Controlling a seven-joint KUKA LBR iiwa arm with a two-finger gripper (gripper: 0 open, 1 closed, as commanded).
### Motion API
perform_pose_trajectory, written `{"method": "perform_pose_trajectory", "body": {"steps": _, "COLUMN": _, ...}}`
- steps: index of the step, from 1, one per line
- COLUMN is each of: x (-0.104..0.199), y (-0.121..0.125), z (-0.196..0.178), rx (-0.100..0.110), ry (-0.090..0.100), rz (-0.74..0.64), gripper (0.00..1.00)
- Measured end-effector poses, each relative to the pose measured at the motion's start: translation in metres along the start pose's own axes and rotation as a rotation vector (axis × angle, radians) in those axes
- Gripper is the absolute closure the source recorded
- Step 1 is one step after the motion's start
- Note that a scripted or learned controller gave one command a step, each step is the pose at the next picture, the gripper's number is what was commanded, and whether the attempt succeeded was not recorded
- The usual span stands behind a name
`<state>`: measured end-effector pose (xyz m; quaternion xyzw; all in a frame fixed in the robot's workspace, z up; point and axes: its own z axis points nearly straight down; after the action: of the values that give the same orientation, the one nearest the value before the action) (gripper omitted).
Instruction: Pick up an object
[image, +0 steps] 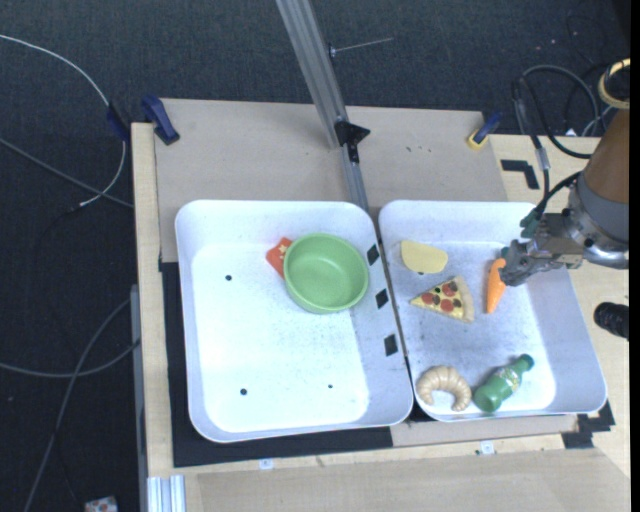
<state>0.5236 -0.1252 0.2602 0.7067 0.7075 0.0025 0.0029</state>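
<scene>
In the right bin (560, 330) lie a pale yellow wedge (424, 257), a pizza slice (444, 299), an orange carrot (494, 286), a croissant (446, 387) and a green bottle (502, 384). My gripper (520, 262) hovers at the bin's upper right, just right of the carrot's top end. The carrot lies beside it, not visibly between its fingers.
The left bin (270, 390) holds a green bowl (324, 271) with a red-orange piece (277, 254) tucked at its left rim. A slanted metal pole (318, 70) crosses the back of the bench. Blue clamps (160, 120) sit at the board's far corners.
</scene>
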Motion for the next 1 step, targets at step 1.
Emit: {"method": "perform_pose_trajectory", "body": {"steps": 1, "x": 0.0467, "y": 0.0021, "z": 0.0114, "rx": 0.018, "ry": 0.008, "rz": -0.004, "gripper": 1.0}}
